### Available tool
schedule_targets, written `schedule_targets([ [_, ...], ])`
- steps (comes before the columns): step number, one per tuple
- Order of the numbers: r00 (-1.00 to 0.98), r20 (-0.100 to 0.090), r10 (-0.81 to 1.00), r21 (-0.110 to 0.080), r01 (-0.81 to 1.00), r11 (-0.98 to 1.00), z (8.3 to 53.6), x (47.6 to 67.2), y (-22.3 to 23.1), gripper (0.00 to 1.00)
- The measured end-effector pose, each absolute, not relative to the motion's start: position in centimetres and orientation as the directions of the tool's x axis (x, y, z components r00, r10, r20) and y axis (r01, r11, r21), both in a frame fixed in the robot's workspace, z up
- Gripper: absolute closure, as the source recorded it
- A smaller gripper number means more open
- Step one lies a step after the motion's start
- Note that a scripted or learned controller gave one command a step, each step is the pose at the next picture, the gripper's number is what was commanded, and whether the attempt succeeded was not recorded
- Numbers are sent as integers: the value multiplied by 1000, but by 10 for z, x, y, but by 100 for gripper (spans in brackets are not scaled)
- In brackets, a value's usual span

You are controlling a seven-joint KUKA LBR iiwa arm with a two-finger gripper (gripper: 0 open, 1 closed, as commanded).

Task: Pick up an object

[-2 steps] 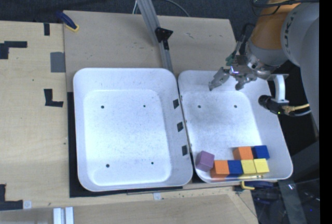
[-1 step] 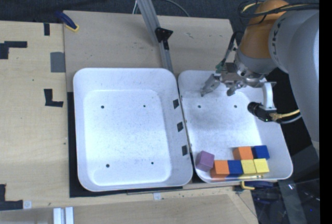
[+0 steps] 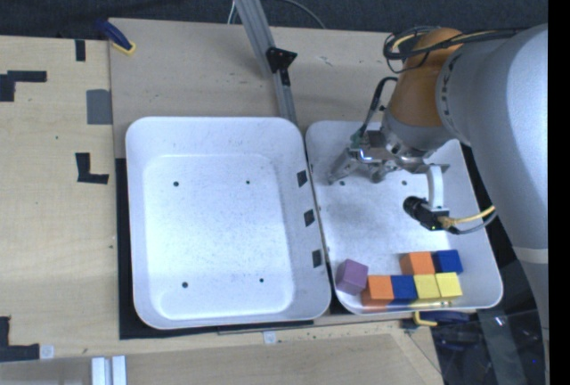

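Two shallow white bins are sitting side by side on the wooden bench (image 3: 53, 196). The left bin (image 3: 142, 143) is lying flat, showing four small dark dots on its floor. A slanted metal rail (image 3: 252, 13) is running down from the top edge toward the gap between the bins, carrying a black clamp (image 3: 280, 60) near its lower part. The right bin (image 3: 485, 281) is holding seven small blocks gathered along its near edge. The purple block (image 3: 353, 274) is lying tilted at the left end of the group, just beside an orange block (image 3: 380, 287). A blue block (image 3: 403, 287) and two yellow blocks (image 3: 438, 286) are continuing that near row. A second orange block (image 3: 416, 264) and a second blue block (image 3: 447, 261) are forming the row behind, touching the near row. The gripper (image 3: 347, 171) is hanging over the far left part of the right bin, well apart from the blocks. Its fingers are standing spread, with nothing between them. The grey arm (image 3: 508, 134), with its orange band (image 3: 419, 94), is reaching in from the right.
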State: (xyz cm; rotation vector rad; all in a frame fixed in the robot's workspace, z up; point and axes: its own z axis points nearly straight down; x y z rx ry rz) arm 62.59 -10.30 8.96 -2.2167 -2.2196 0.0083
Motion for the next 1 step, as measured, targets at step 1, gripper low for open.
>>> schedule_targets([
  [1, 1, -1, 1000, -5, 1000, -1, 91, 606, -100, 0],
])
